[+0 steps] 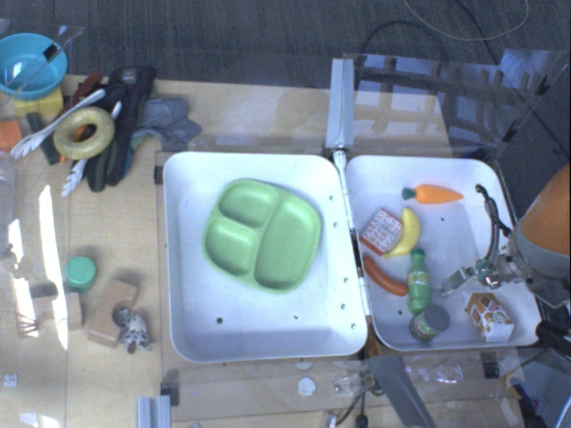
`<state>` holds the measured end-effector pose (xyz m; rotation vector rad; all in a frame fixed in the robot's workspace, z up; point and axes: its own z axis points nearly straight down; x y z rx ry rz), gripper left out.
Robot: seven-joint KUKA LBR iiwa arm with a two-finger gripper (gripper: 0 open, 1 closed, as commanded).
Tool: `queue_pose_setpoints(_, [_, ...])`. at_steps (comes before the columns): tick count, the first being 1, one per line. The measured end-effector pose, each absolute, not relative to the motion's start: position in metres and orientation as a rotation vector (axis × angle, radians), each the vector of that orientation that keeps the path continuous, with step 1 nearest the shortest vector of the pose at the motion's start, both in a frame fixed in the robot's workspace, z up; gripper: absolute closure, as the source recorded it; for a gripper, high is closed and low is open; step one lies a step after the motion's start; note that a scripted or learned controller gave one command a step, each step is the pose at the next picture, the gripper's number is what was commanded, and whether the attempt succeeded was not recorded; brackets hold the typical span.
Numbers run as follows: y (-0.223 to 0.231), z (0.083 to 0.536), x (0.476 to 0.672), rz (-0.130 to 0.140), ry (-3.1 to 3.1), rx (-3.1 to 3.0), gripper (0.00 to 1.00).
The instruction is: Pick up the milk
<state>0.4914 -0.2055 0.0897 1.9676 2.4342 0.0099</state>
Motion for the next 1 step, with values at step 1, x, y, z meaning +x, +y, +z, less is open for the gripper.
queue_pose_setpoints(1, [-0.2047,0.1026,0.4953,0.018,2.431,1.958,1.0])
